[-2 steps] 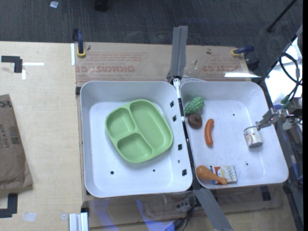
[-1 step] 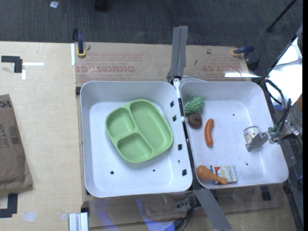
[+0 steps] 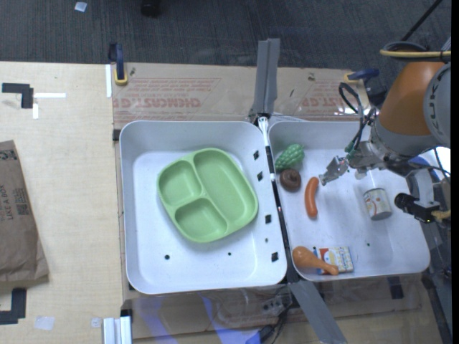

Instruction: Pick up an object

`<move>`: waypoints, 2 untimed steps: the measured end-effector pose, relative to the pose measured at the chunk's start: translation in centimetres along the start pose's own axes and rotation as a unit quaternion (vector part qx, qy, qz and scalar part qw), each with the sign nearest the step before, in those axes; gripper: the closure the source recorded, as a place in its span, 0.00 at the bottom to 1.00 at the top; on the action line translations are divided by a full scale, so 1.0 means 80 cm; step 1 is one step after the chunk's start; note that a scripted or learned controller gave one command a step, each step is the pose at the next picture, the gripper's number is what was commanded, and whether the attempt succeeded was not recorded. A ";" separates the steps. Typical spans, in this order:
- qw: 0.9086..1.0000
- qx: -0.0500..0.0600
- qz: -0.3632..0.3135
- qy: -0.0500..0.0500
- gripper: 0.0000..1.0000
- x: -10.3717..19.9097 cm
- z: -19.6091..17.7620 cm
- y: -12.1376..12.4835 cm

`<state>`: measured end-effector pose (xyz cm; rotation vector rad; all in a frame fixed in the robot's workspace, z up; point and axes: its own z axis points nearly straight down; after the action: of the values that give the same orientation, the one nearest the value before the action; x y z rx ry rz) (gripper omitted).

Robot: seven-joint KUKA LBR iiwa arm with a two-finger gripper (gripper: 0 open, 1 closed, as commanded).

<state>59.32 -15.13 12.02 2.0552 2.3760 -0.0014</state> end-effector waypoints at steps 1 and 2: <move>0.998 0.000 -0.063 0.000 0.00 0.084 -0.089 0.041; 0.992 0.001 -0.130 0.000 0.00 0.103 -0.089 -0.048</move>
<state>54.31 -7.51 19.12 1.7305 2.6238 -0.0022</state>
